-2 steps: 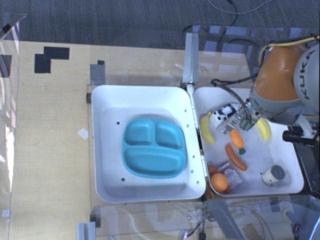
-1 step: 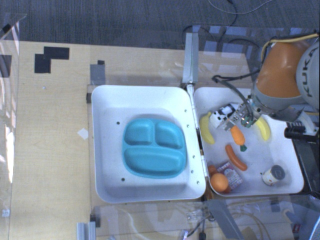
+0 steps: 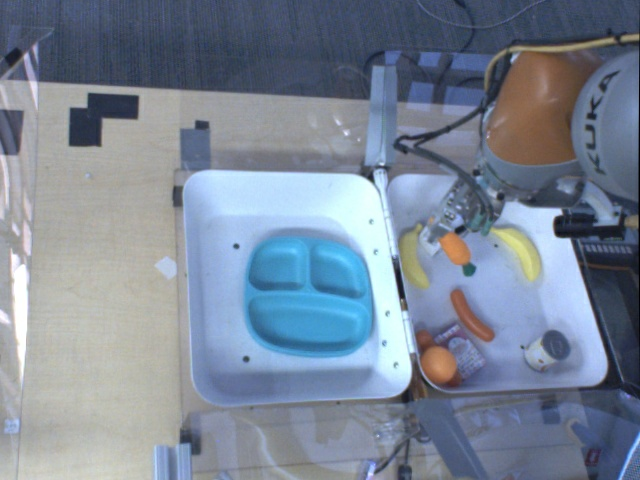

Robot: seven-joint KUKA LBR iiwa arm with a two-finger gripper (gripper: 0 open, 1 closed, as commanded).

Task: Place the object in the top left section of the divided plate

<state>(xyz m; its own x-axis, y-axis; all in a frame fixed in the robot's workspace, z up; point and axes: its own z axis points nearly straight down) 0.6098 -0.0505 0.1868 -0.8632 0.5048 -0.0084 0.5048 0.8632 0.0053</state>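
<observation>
**Gripper at the carrot, plate waiting in the other bin**

The bench (image 3: pixel 110 298) bears two white bins side by side. The left bin (image 3: pixel 215 268) holds the blue plate (image 3: pixel 307 296), which sits at its middle with two small sections along its far side and one long section along its near side. The plate's top left section (image 3: pixel 278 265) has nothing in it.

The right bin (image 3: pixel 575 363) holds the loose things. The arm (image 3: pixel 545 108) reaches over the bin's far right corner, and its gripper (image 3: pixel 455 223) is down near the far left part of the bin floor.

Along the bin's left wall lies a banana (image 3: pixel 412 258); a second banana (image 3: pixel 522 251) lies toward the right wall. A sausage (image 3: pixel 471 315) lies slantwise at the middle. An orange (image 3: pixel 438 365) and a wrapped packet (image 3: pixel 463 353) sit at the near left corner, and a small cup (image 3: pixel 546 349) lies at the near right.

The carrot (image 3: pixel 457 249) seems the likely object. It lies just below the gripper tip and appears to touch it, its long axis running from the tip toward the near right. I cannot tell whether the jaws are apart or closed, nor whether the carrot is gripped.

If it is held, the move is a lift, then a carry left across both bin walls to the plate's far left section.
</observation>
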